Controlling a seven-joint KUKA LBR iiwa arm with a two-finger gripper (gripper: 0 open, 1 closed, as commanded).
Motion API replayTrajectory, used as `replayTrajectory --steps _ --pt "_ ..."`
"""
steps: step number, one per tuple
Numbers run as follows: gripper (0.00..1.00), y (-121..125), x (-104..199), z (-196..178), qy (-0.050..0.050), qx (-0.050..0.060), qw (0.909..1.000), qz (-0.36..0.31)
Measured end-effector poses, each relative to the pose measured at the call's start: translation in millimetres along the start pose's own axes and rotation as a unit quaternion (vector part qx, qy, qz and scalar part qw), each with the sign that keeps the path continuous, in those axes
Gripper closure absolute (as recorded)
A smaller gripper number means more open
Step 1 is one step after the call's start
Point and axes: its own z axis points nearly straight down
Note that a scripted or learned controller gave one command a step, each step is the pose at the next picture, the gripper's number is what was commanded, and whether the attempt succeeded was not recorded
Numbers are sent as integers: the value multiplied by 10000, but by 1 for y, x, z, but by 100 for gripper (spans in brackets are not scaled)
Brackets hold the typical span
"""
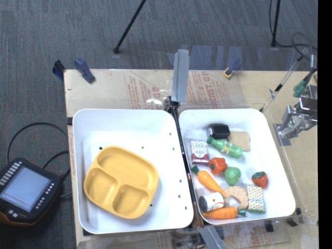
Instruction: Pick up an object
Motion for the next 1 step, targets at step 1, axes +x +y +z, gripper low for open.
replayTrajectory --steps 1 --pt "100 -17 76 2 -15 21 9984 563"
